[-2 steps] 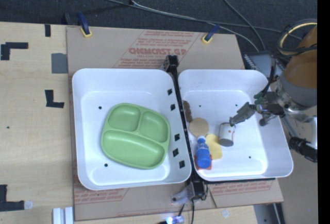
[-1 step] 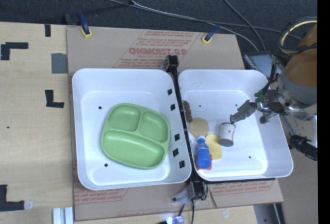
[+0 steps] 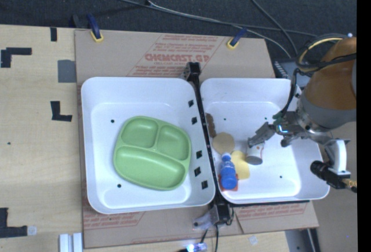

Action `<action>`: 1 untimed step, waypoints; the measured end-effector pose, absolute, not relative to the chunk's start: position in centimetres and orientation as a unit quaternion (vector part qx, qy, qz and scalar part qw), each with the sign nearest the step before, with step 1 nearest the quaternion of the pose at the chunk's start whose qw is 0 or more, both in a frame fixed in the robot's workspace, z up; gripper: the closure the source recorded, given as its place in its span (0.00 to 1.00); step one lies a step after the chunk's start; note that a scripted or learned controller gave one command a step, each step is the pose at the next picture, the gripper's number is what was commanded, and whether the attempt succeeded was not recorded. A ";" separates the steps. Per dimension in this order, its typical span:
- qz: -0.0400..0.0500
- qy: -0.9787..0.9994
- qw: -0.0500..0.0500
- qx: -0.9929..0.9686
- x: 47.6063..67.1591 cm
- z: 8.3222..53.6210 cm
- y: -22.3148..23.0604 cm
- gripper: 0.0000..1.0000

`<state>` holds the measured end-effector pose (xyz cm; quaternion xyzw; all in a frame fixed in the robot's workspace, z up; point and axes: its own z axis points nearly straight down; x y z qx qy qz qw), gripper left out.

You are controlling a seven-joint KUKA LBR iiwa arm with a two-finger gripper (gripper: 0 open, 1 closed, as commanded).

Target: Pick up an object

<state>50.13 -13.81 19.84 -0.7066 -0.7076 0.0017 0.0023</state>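
— Cardboard covers the bench (image 3: 174,54) under both bins. Where's the gripper (image 3: 259,139)?
— Over the right bin (image 3: 255,91), near a blue bottle (image 3: 228,172); open or closed, I can't tell.

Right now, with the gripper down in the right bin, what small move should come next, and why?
Probably a short drop onto the small tan cylinder. The gripper sits just above and beside it in the right bin, with nothing visibly held, and the blue bottle lies farther off.
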 end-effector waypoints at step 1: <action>0.002 -0.707 0.003 -0.707 49.4 15.1 -14.2 0.00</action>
